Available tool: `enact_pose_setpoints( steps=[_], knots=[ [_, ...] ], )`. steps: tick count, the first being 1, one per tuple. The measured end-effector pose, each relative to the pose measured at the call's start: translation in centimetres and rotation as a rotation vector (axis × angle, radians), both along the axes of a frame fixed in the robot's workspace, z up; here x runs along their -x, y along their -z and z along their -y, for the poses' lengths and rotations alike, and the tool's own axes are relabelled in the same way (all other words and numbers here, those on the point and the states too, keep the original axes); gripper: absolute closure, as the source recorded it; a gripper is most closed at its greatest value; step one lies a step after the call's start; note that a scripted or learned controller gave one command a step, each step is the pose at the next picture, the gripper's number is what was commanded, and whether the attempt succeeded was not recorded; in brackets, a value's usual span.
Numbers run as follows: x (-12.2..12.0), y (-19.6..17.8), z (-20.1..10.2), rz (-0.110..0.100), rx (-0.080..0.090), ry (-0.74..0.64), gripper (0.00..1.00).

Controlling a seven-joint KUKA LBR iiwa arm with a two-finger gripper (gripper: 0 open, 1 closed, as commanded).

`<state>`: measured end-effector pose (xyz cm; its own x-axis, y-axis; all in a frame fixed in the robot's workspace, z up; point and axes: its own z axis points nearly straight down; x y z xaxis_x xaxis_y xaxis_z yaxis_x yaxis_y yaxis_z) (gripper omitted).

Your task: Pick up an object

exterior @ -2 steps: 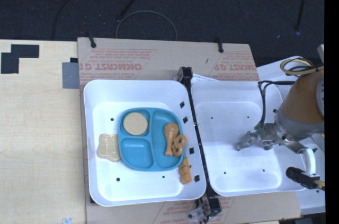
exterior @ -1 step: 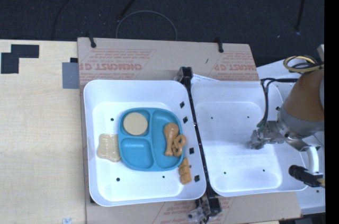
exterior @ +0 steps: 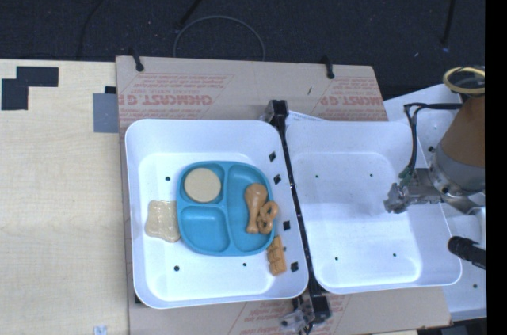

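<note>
Picking anything up means travelling first: every candidate sits in the left bin [exterior: 150, 143], while the gripper [exterior: 398, 197] hangs over the right bin [exterior: 356, 278], well apart from them. Whether it is open or shut I cannot tell from this angle, and nothing shows in its grasp.

The easiest target is probably the small tan block [exterior: 276, 256] lying on bare white plastic just beside the blue tray [exterior: 207, 234], with space around it. A pale biscuit-like piece [exterior: 163, 220] touches the tray's left edge. On the tray, a flat round disc [exterior: 202, 184] offers little to pinch; the knobbly, twisted brown piece [exterior: 260, 208] looks more grippable across its narrow part. The tray itself is smooth, glossy and divided into compartments.
</note>
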<state>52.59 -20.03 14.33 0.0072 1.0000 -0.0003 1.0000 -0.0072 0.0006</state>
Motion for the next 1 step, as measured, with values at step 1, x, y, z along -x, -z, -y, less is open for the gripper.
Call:
enact_pose_setpoints(
  steps=[1],
  knots=[
    [-0.22, -6.25, 0.47, 0.002, 0.001, -0.008, 1.00]
  ],
)
